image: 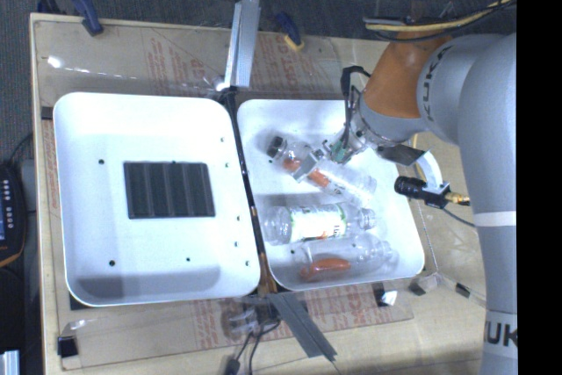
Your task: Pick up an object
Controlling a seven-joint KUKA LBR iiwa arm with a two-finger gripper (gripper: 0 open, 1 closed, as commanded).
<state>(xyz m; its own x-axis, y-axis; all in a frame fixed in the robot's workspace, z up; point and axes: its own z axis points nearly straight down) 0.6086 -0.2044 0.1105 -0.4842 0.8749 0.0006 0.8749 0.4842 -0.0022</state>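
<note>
I am watching the gripper hanging over the upper part of the right bin, and cannot tell its state. The candidates are lying below it: a small bottle, a labelled clear bottle and another bottle, crowded and partly touching. I am judging slippage off rounded plastic likely. The far rim is sitting close; open room lies toward the left bin.
</note>
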